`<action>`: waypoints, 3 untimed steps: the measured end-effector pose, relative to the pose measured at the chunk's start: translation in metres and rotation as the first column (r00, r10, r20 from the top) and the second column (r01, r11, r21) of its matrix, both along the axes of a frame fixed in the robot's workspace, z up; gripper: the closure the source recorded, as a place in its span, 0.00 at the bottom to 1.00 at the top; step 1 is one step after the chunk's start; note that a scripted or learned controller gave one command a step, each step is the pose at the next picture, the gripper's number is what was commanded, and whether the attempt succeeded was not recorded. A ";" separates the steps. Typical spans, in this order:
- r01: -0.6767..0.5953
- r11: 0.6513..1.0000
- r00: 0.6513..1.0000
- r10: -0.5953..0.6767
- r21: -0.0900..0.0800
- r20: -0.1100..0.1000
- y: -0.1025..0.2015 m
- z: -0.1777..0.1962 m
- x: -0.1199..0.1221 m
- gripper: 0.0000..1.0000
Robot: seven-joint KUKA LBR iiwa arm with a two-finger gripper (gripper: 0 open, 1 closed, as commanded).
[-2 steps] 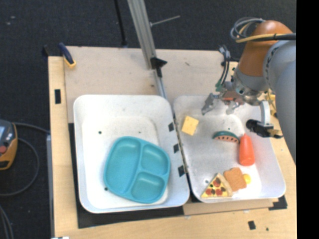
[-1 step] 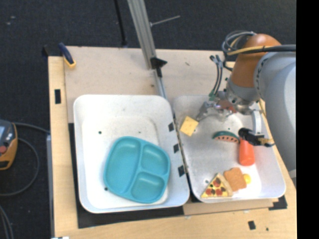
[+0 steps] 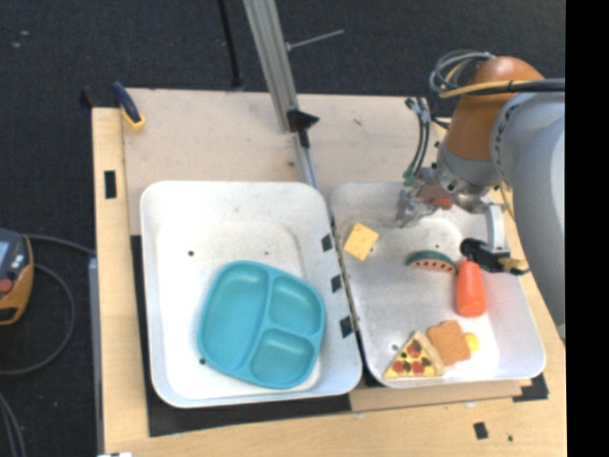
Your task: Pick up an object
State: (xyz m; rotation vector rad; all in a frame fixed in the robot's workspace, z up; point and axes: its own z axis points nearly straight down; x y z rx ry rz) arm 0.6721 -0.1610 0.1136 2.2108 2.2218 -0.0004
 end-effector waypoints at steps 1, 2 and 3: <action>0.001 1.000 1.000 -0.001 0.003 0.003 0.000 0.065 0.000 1.00; 0.005 1.000 1.000 -0.005 0.003 0.002 -0.001 0.115 -0.008 1.00; 0.000 1.000 1.000 0.000 0.003 0.002 -0.003 0.159 -0.007 1.00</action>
